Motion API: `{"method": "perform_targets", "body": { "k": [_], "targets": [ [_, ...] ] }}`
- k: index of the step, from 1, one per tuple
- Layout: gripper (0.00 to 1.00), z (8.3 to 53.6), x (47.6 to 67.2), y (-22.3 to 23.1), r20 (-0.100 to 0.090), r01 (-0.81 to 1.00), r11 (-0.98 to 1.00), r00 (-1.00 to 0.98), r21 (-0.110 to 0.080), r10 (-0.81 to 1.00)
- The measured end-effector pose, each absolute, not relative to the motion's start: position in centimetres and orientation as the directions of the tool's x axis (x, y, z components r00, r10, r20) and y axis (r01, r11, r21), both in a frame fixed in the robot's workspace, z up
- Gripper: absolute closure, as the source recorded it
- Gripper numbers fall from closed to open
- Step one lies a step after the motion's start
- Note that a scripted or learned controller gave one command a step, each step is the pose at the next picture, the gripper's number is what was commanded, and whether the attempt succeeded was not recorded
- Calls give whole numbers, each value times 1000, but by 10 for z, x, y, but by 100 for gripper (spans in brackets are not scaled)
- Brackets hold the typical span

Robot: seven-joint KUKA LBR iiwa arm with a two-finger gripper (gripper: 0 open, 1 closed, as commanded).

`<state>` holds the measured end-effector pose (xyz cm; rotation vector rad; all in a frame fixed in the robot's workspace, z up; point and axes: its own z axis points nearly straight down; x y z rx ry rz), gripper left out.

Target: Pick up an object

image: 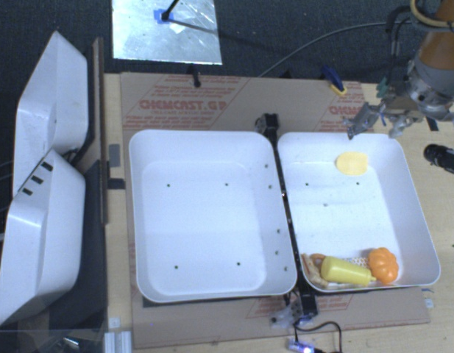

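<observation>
The right bin (414, 197) holds a pale yellow round disc (352, 163) near its far edge. Along its near edge lie a yellow bottle-shaped object (346, 271), an orange rounded object (383, 265) and a tan piece (313, 264) beside them. My gripper (376, 122) hangs above the far right rim of that bin, up and to the right of the disc. Its two fingers stand apart with nothing between them.
The left bin (149, 197) sits beside the right one, joined by a black divider (284, 197). Spare white bins (43, 175) are stacked at the left. A shiny metal plate (165, 20) lies at the back. Cables run near the arm.
</observation>
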<state>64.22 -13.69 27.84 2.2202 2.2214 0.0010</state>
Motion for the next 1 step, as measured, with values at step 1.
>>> {"method": "perform_targets", "body": {
  "k": [1],
  "targets": [
    [0, 206, 616, -187, 1, 1000, -4, 4, -5, 1000]
  ]
}}
